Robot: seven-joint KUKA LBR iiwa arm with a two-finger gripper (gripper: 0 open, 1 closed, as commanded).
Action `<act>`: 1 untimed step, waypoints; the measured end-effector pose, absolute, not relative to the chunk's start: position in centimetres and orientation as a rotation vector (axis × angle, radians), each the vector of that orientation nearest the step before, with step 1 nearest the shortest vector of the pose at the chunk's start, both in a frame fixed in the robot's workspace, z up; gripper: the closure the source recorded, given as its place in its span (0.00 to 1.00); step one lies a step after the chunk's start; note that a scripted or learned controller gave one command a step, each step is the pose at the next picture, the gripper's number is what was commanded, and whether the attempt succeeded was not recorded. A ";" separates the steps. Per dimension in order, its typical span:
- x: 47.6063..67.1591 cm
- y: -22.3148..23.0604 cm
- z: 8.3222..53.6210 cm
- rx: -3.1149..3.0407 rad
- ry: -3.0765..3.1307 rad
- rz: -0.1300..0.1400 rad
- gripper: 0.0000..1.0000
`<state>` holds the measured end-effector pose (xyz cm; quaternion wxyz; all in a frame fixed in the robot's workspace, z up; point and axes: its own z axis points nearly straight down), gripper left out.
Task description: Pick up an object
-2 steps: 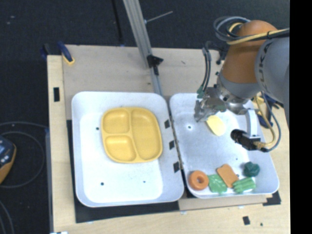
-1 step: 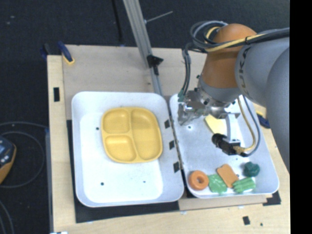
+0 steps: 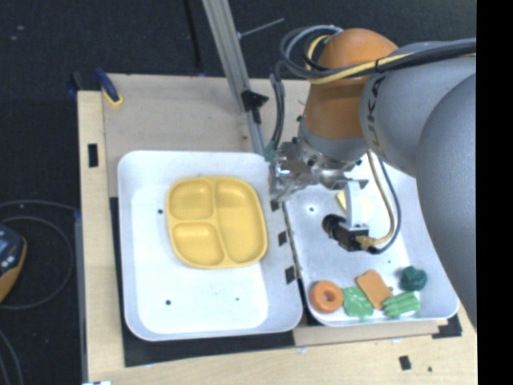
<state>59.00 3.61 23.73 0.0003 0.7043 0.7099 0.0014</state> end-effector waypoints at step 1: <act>59.0 8.5 24.8 2.212 2.231 0.004 1.00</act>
